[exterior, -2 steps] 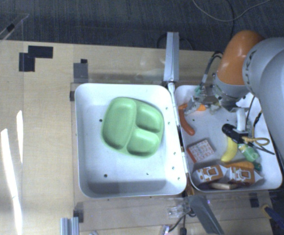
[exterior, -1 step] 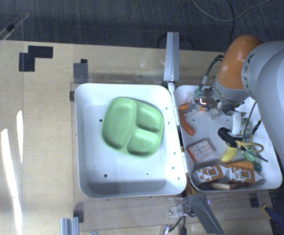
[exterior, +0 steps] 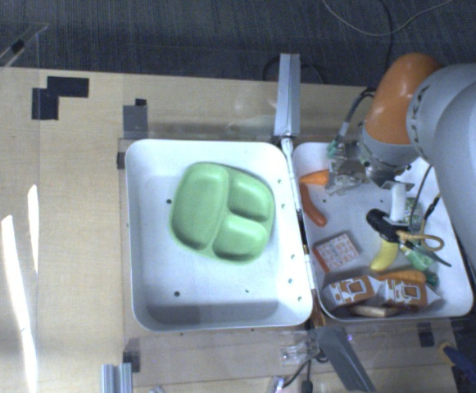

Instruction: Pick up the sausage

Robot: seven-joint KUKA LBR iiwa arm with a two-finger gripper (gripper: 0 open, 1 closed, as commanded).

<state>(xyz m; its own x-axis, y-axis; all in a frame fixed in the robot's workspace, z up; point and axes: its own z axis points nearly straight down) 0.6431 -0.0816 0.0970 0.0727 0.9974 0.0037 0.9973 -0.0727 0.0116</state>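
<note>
The gripper hangs over the right bin near the sausage; finger state cannot be told.

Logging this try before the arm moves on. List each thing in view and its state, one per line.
green divided plate: upside down, in the left bin
sausage: lying flat by the right bin's left wall, not held
carrot: lying flat, just above the sausage
banana: lying loose
waffle: flat on the bin floor
hand: low over the carrot, open or shut unclear
</note>
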